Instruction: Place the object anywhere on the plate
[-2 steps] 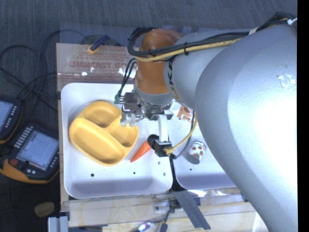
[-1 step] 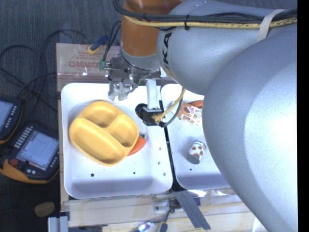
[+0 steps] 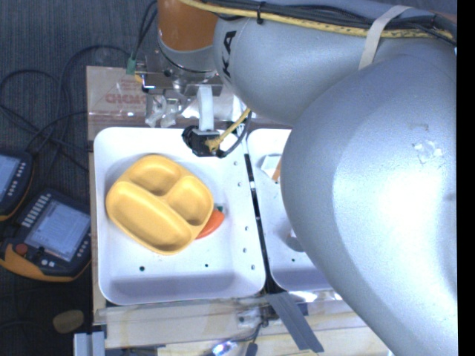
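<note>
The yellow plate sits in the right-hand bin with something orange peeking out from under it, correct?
Not quite: the camera view shows the yellow plate in the left-hand bin, not the right. The rest holds: something orange peeks out from under its edge.

A glossy, smooth yellow plastic plate with three compartments lies in the left bin, a smooth matt white plastic. The arm has a satin grey painted shell and a glossy orange band. The floor looks like rough dark carpet.
</note>
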Controlling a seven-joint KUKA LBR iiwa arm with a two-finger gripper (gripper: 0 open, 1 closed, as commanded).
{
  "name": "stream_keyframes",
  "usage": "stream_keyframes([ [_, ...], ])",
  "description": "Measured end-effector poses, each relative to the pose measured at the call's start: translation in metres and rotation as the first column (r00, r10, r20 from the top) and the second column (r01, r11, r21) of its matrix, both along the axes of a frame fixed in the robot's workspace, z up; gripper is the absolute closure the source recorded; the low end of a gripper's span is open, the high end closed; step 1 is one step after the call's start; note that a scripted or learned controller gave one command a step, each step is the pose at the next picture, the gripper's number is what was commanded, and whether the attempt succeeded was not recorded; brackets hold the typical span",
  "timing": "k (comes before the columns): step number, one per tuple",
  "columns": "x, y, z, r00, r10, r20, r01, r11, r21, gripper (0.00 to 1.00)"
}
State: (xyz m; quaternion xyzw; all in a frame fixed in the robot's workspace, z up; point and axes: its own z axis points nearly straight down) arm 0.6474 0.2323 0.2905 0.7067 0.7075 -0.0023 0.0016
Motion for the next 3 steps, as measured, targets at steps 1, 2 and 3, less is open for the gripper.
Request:
stream_keyframes([
  [1, 0.021, 0.001, 0.093, 1.000, 0.001, 0.001, -0.001, 1.000, 0.002, 1.00],
  [2, 0.021, 0.001, 0.144, 1.000, 0.000, 0.001, 0.000, 1.000, 0.001, 1.00],
  [3, 0.021, 0.001, 0.143, 1.000, 0.000, 0.000, 0.000, 1.000, 0.001, 1.00],
])
